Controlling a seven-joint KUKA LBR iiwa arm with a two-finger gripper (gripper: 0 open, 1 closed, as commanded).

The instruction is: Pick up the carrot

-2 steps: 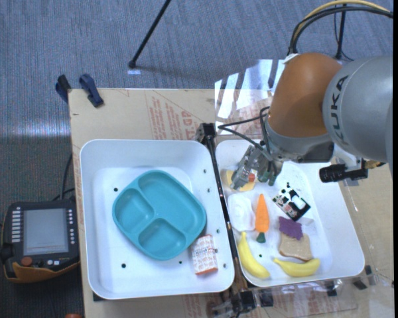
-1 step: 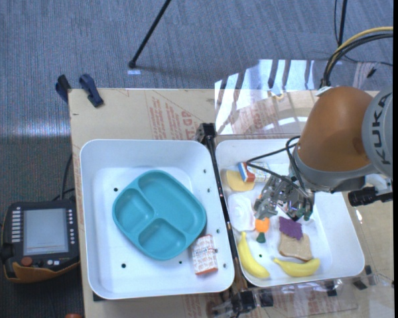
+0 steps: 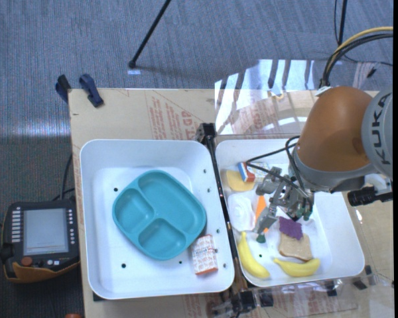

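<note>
The carrot (image 3: 261, 207) is a small orange piece in the left part of the right bin (image 3: 341, 244), beside a white lump. My gripper (image 3: 268, 212) hangs low over it, reaching in from the right and pointing down-left. Its metal parts cover the middle of the carrot. A bit of orange shows again lower down beside the gripper's tip. I cannot tell from this view whether the carrot is held or just lies under the gripper.
The right bin also holds two bananas (image 3: 252, 257), a slice of toast (image 3: 296, 247), a purple piece (image 3: 290, 228), a white lump (image 3: 241, 211), a yellow piece (image 3: 237, 181) and a small box (image 3: 247, 173). The left bin (image 3: 99, 177) holds a teal divided plate (image 3: 159, 214) and a packet (image 3: 203, 254).
</note>
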